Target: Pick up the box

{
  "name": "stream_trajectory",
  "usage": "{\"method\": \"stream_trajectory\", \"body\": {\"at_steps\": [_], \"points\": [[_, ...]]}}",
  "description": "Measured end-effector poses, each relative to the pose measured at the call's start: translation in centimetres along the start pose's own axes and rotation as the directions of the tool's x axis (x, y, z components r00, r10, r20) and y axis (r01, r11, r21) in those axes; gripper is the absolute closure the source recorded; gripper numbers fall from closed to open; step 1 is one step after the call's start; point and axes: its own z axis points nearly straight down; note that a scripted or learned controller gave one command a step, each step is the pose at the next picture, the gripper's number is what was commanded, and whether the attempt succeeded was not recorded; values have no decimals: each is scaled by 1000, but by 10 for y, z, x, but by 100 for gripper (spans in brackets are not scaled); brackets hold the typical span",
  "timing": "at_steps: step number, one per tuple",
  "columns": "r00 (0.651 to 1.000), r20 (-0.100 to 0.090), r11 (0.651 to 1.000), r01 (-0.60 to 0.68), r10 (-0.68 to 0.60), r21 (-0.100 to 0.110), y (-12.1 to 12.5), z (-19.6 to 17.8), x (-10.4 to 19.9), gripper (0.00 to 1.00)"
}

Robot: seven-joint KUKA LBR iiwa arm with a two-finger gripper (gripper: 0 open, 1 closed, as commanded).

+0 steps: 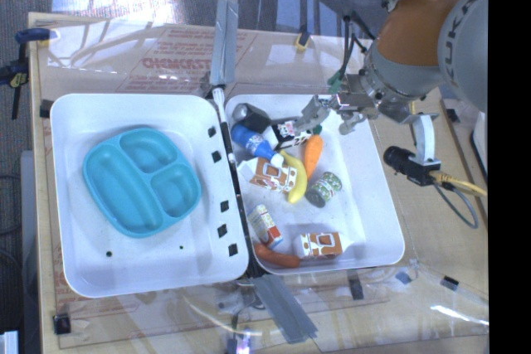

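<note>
— While you look down at the bench, where is your claw?

— My claw [319,113] hangs over the upper part of the right bin [373,203], just right of the frame's centre. I cannot tell how far it is open, and I see nothing held in it.

— And the box?

— I count 2. 1 box [275,174] lies in the middle of that bin, just below and left of my claw, touching a banana [292,182]. Another box [319,244] lies near the bin's lower edge, beside a sausage [276,258].

— What else lies there?

— A carrot [312,153] stands just below my claw, right of the banana. A blue bottle [251,141] and a black thing [253,118] sit at the bin's upper left. A green can [323,188] lies right of the banana, and a small can [264,223] lies lower left.

— And the left bin?

— That bin [66,261] holds a blue tray [141,181] with 3 sections, well apart from my claw.
</note>
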Motion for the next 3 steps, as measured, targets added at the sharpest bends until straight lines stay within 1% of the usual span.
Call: {"method": "stream_trajectory", "body": {"at_steps": [1,2,3], "points": [[999,0,999,54,-54,-4,40,-21,-61,0],[998,0,998,63,-63,0,67,104,12,0],[996,7,995,93,-93,-23,57,165,19,0]]}}
